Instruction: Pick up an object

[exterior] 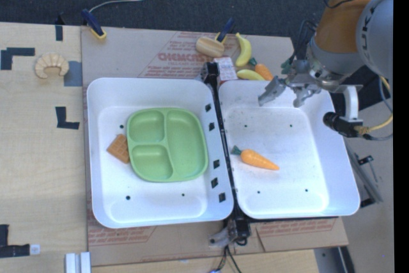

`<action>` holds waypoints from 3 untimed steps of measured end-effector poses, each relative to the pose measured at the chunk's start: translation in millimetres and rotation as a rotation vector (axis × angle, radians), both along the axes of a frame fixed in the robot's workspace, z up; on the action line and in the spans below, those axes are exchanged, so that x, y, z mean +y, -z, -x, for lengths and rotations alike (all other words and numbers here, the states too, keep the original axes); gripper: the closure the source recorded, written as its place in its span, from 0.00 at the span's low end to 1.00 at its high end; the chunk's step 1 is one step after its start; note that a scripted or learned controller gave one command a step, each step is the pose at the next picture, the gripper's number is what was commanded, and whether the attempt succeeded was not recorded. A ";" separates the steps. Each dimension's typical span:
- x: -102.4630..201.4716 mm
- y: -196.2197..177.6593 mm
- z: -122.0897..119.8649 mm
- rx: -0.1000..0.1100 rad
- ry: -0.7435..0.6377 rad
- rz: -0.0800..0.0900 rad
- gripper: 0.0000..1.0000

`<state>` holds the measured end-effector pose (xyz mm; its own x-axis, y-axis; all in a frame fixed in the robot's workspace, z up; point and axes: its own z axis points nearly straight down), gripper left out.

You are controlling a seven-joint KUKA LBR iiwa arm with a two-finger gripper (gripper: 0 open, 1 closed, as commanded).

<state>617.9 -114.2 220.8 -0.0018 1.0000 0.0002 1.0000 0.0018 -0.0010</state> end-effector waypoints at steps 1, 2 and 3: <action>-6.2 31.6 41.8 0.001 0.001 0.001 0.00; 44.8 36.8 55.9 0.001 0.000 0.000 0.00; 8.1 113.3 68.1 0.003 0.002 0.000 0.00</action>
<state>549.8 -106.1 107.5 0.0000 1.0000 0.0004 1.0000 0.0000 -0.0036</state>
